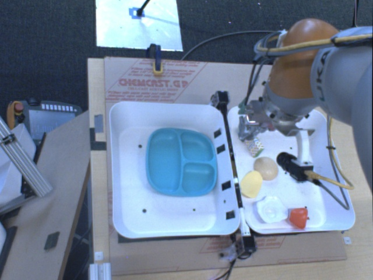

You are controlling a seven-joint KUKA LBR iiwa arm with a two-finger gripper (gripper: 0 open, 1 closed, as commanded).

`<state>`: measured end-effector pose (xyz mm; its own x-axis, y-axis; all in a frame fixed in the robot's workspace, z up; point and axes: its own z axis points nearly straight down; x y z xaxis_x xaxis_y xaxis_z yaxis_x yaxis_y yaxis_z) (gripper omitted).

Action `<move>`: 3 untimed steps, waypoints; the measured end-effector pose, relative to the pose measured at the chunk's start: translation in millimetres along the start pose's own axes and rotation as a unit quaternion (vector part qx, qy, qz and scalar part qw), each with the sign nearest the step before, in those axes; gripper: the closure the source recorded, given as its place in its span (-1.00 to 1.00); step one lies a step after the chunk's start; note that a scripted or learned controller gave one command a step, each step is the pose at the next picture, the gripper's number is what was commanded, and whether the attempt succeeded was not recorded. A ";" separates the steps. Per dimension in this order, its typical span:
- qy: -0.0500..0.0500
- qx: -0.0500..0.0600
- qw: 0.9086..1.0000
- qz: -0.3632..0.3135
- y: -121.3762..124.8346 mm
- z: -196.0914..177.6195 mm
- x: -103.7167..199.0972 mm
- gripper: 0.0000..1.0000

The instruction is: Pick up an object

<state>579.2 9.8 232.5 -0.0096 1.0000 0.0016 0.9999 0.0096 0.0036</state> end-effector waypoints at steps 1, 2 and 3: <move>0.000 0.000 1.000 0.000 13.0 -7.2 48.2 1.00; 0.000 0.001 1.000 0.001 23.1 10.4 95.4 1.00; -0.001 0.001 1.000 0.002 22.9 9.9 93.0 -1.00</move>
